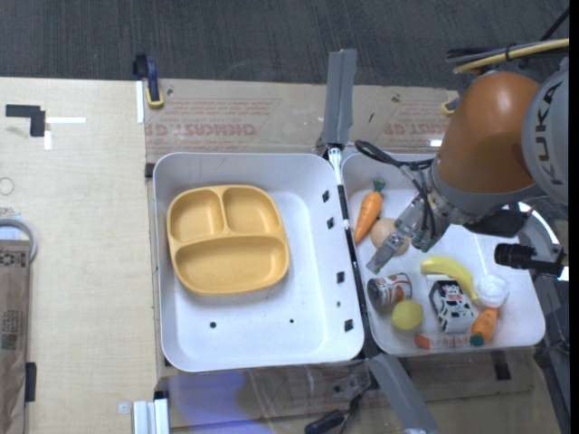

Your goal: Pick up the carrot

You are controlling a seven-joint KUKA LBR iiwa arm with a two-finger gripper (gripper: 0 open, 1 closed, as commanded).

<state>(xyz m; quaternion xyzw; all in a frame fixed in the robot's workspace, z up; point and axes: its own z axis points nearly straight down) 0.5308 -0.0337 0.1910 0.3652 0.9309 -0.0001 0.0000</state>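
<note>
Over the right-hand bin, a grey robot arm reaches down toward a crowd of toy foods, close to the carrot it is meant to pick up.

Risk comes first: the carrot [366,213] lies slanted against the right bin's [534,333] left wall, green top pointing up and away, with a pale round object [384,232] touching its lower side, so a closing grip could pinch the neighbour instead, or skid the carrot along the wall. The gripper [378,259] hangs tilted, pointing down and left, just below the carrot and above a small can [390,288]; nothing shows between its fingers, and whether they are spread or pressed together cannot be told. A banana [450,272], a yellow ball [407,315] and a cow-print carton [450,304] lie nearby. The left bin [181,333] holds a yellow divided plate [228,239].
</note>
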